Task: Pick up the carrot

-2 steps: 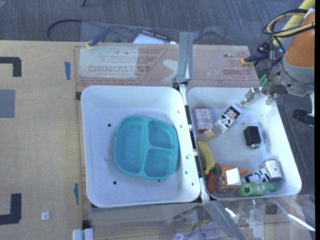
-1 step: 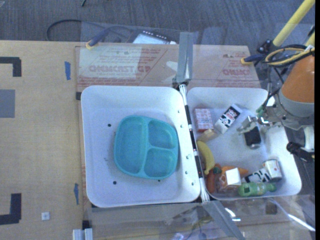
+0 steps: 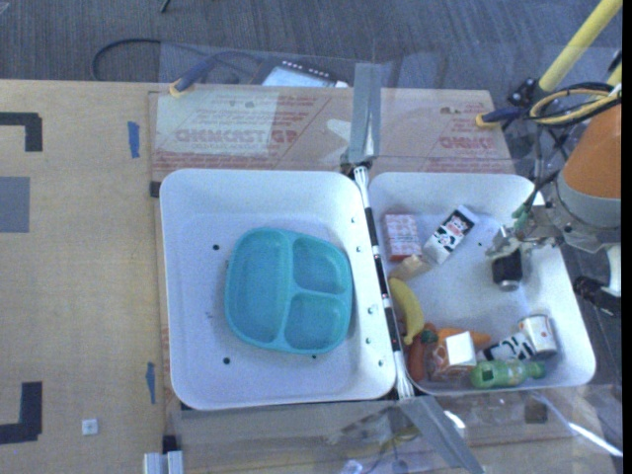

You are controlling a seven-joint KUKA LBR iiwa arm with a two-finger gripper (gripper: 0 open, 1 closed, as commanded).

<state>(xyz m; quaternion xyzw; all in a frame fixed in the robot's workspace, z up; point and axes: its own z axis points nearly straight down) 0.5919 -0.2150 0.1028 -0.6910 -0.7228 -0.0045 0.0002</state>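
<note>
**Operator:** Where's the carrot?

**Spotter:** Look toward 6 o'clock in the right bin (image 3: 459, 299), in the crowded near corner. Your carrot (image 3: 481, 340) lies flat with a white block (image 3: 459, 349) sitting over its middle. A red fruit-like piece (image 3: 418, 360) is close at its 8 o'clock, and a green bottle (image 3: 506, 372) is just beside it at 5. That pile is why you see little more than an orange strip.

**Operator:** And the claw?

**Spotter:** Your claw (image 3: 512, 243) hangs at about 2 o'clock in that bin, over bare floor. It's well apart from the carrot, which sits at its 7 o'clock. I can't tell from here whether it's released or clenched.

**Operator:** So where does that leave me?

**Spotter:** I'd judge you're at the approach, with nothing lifted yet. Aim for the exposed orange end at the block's 3 o'clock, or you'll likely catch the block or the bottle instead.
</note>
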